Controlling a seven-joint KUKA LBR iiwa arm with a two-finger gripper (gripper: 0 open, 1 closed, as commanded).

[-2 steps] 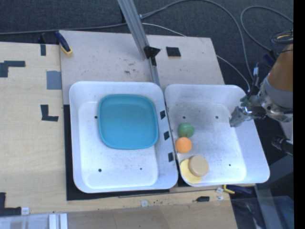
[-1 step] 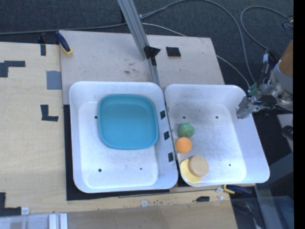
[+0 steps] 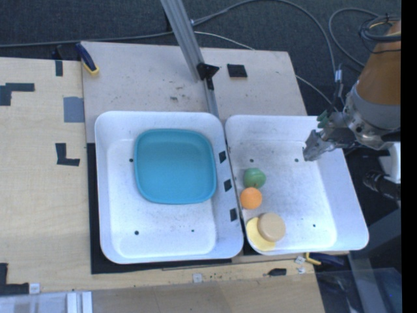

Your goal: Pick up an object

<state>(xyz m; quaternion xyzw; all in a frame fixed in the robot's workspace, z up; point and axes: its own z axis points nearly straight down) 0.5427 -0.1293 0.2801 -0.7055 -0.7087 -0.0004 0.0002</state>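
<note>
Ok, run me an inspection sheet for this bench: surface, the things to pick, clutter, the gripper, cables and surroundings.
Surface: wooden bench with dark tape marks, bearing the left bin and the right bin side by side.
Job's things: green ball, orange ball and tan disc on a yellow piece, all along the right bin's left side.
Clutter: blue square plate in the left bin.
Gripper: gripper over the right bin's upper right part, away from the objects, holding nothing that can be seen.
Cables: cables looping across the dark floor behind the bench.
Surroundings: slanted metal bar above the bins; yellow and blue tool at the board's far left corner.
</note>
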